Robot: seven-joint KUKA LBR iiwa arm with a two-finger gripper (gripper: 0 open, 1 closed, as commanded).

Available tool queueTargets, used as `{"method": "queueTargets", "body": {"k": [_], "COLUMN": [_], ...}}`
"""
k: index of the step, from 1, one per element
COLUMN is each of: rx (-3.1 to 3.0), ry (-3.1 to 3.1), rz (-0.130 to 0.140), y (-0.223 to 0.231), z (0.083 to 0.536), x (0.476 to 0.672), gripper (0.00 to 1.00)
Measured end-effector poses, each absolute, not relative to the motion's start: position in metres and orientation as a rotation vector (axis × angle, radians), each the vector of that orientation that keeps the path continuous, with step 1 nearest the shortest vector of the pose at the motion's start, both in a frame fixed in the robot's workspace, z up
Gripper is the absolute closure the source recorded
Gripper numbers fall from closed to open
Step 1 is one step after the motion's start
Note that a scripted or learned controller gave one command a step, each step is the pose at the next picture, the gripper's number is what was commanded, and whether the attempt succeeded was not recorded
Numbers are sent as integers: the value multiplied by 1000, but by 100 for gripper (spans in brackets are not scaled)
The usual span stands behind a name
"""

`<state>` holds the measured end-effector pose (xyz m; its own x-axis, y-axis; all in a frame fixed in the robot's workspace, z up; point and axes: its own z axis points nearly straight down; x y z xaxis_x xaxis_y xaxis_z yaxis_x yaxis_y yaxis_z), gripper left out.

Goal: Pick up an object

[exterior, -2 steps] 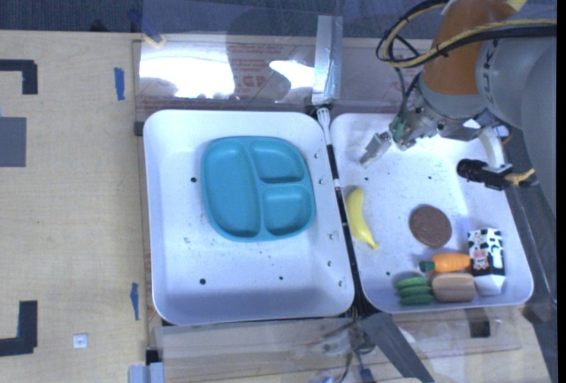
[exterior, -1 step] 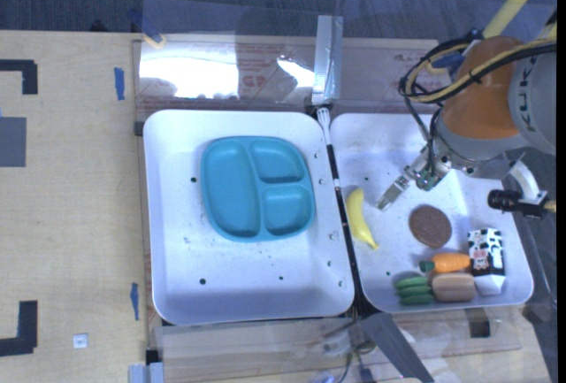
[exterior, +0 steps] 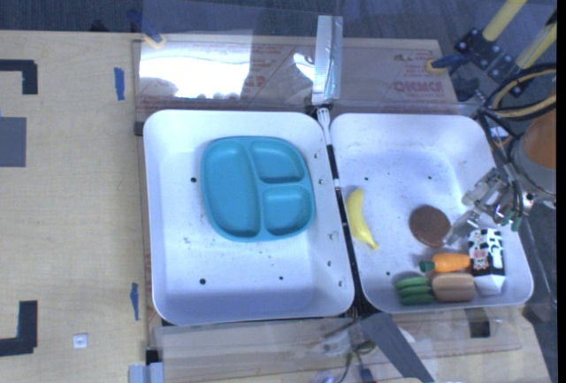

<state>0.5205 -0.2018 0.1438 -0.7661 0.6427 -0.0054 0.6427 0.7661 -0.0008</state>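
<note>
The grey arm reaches in from the right, its two-finger gripper [exterior: 473,211] low over the right white bin [exterior: 389,151]; I cannot tell its state. A round brown disc [exterior: 429,225] lies just left of it; a yellow banana [exterior: 359,218] lies near the bin's left wall.

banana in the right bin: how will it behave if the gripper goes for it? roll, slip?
The banana looks like smooth moulded plastic, so probably stiff, light and somewhat slippery. Its curve should stop rolling, though it may pivot when pushed. It lies beside the right bin's left wall, likely crowding one finger.

Wood bench [exterior: 71,222] is carrying 2 white bins side by side, left bin [exterior: 168,284] & right bin [exterior: 389,142], touching at mid
</note>
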Motion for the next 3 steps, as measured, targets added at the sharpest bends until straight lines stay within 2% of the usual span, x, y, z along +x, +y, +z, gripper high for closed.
{"method": "queueTargets", "body": {"k": [1,2,3], "rx": [1635,1501,1718], "ry": [2677,2760,2631], "rz": [2,2,1], "y": [-190,-140,-185], "z": [127,123,89], "x": [600,543,516], "gripper": [0,0,0]}}
